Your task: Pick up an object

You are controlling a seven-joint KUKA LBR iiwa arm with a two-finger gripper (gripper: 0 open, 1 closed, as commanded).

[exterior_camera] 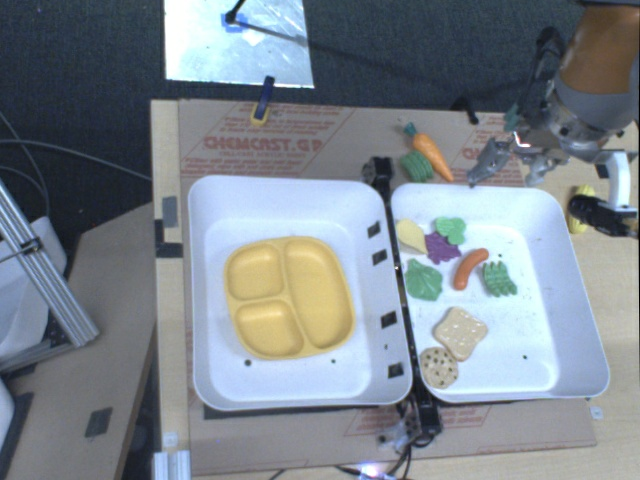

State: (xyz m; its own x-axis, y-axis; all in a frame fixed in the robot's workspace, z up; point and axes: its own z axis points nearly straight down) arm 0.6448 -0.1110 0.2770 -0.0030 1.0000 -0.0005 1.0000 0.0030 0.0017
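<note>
Gripper (512, 160) at upper right of frame, above the right bin's (575, 268) far rim — fingers spread, nothing between them. Carrot (431, 151) lies on the surface just left of it, outside the bin. Yellow divided tray (288, 296) sits in left bin (215, 368).

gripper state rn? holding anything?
Gripper: open, nothing between its fingers; it hangs above the far rim of the right bin, right of the toy carrot lying outside the bin.

Even light, glaring foil sheet (238, 26)
</note>
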